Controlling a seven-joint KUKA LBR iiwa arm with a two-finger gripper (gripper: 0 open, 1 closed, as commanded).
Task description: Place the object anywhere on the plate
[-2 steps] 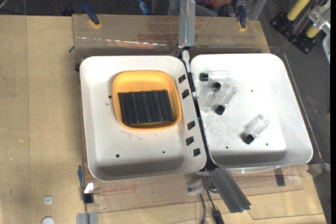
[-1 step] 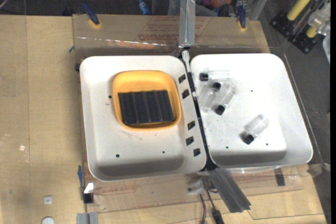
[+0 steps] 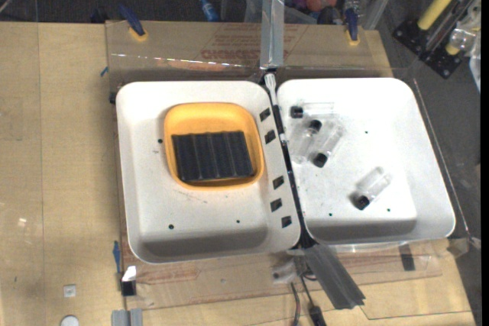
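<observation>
Currently we log three clear vials in the right bin, well apart from the yellow plate; fingers' state undeterminable.

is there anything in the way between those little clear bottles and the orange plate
Only the raised divider where the two bins meet: the clear bottles lie in the right bin, the orange plate in the left.

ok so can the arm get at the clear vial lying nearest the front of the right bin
Probably yes. That clear vial with a black cap lies alone on the right bin floor, apart from the other vials and away from the walls, with nothing over it. The arm enters from that side.
</observation>
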